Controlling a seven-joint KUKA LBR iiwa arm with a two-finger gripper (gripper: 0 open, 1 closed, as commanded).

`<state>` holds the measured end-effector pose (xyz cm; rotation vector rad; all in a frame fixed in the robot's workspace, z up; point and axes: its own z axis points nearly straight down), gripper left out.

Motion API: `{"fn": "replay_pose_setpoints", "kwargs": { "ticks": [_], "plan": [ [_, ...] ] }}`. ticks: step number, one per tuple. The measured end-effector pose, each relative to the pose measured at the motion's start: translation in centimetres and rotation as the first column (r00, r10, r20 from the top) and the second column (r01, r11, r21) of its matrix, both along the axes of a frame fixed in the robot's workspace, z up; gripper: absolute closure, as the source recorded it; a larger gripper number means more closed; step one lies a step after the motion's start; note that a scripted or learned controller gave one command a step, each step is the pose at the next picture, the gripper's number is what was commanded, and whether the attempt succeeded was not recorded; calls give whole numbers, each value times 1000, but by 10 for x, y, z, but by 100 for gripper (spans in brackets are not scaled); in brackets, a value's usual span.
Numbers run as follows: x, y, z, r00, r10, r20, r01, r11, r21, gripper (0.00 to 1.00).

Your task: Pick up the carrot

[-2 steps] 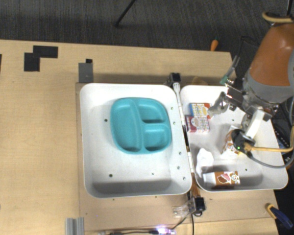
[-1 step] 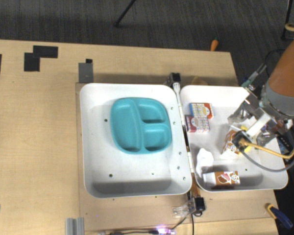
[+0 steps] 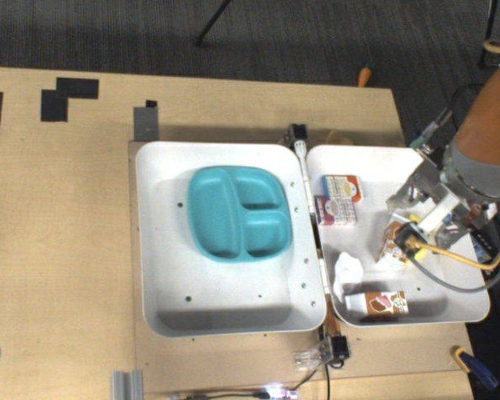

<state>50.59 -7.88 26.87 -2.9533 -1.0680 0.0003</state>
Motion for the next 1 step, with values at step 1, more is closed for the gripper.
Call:
{"fn": "replay_pose_setpoints", "kwargs": {
  "ticks": [1],
  "plan": [
    [-18, 4, -20, 955, -296, -2, 296, 955, 1, 0]
  ]
}}
